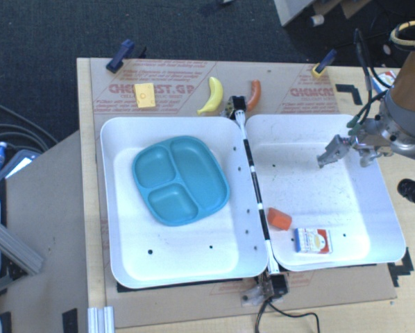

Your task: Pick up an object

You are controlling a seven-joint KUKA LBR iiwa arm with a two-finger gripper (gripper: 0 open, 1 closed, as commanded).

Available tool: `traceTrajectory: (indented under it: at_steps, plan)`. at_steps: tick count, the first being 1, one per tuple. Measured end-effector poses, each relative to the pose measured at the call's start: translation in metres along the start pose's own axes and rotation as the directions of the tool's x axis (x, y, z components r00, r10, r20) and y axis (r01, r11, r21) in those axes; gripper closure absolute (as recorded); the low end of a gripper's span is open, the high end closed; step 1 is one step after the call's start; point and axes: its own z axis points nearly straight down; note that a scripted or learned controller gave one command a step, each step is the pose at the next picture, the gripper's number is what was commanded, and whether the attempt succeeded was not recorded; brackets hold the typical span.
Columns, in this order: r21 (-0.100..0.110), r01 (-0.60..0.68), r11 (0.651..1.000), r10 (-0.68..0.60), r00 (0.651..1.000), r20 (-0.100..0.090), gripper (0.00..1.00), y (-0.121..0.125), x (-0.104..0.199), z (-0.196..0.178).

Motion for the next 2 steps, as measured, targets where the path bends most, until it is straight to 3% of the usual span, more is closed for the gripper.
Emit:
traceTrajectory:
  at_steps: [1, 2]
  plan:
    - [0.002, -0.001, 1.0, 0.001, 1.0, 0.0, 0.0, -0.057, 0.024, 0.151]
    - [-0.001, -0.002, 1.0, 0.002, 1.0, 0.0, 1.0, -0.057, 0.024, 0.141]
